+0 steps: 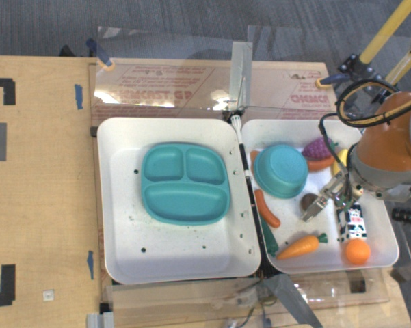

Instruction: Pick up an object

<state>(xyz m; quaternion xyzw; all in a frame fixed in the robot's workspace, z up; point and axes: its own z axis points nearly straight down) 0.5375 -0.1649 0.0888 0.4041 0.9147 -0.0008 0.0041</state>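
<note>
Your pincer (316, 206) hangs low in the right bin (390, 251), in the bare patch between the upturned teal bowl (282, 169), the carrot (299, 246) and the small black-and-white toy (354, 224); whether it is released or clenched you cannot tell, and nothing shows between its tips. Since several candidates sit near it, a descent here may close on bare floor. It may also nudge the bowl or carrot aside.

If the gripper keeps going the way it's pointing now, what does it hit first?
The gripper points down and toward the image's left. Most likely it first meets the bare floor of the right bin, between the teal bowl and the toy carrot. Depth is unclear from this slanted view.
</note>
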